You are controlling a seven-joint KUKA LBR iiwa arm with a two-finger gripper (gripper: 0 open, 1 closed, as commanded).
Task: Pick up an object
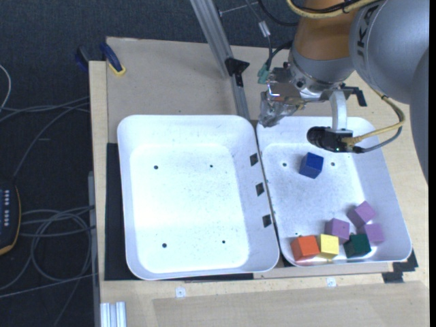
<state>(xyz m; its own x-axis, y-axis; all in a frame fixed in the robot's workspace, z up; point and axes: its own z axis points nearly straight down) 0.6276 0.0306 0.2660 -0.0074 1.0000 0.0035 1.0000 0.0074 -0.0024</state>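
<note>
My gripper point(268, 117) hangs over the far left corner of the right bin point(388, 182), raised above its rim. Its fingers look pressed together into one narrow tip, with nothing between them. A blue cube point(311, 165) lies alone in the middle of the right bin, in front of the gripper and to its right. Along that bin's near edge sit an orange block point(306, 246), a yellow block point(330, 244), a dark green block point(356, 246) and three purple blocks point(362, 213).
The left bin point(126, 182) sits beside the right one, with black clips point(259, 189) along the shared rim. A slanted metal pole point(218, 39) rises behind the bins. Cables lie on the floor at left.
</note>
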